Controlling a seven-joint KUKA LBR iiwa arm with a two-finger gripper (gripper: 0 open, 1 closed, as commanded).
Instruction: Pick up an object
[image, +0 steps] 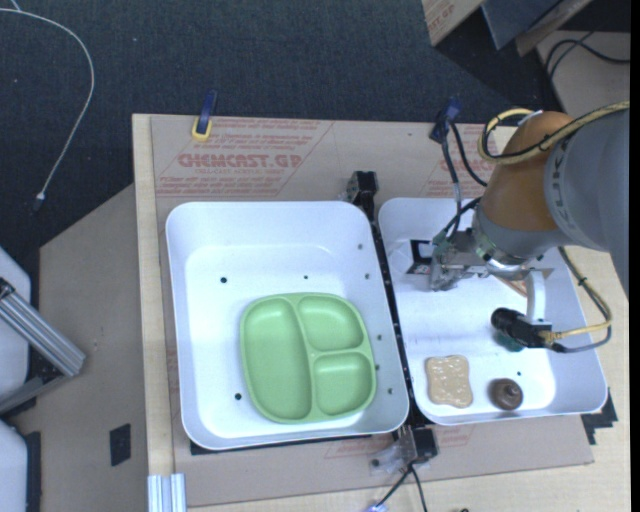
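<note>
In the right bin (572, 398), a tan slice shaped like toast (448, 381) lies flat near the front edge. Just to its right sits a small brown doughnut-like ring (507, 393). My gripper (440, 270) points down into the back left part of the same bin, well behind both pieces and apart from them. The grey arm with its orange band (520, 180) comes in from the right and covers the bin's back right part. I see nothing held under the gripper.
The left bin (200, 250) holds a green divided plate (305, 355) in its front half. A black clip (362, 186) sits at the back between the two bins. Both bins rest on a cardboard sheet (250, 150).
</note>
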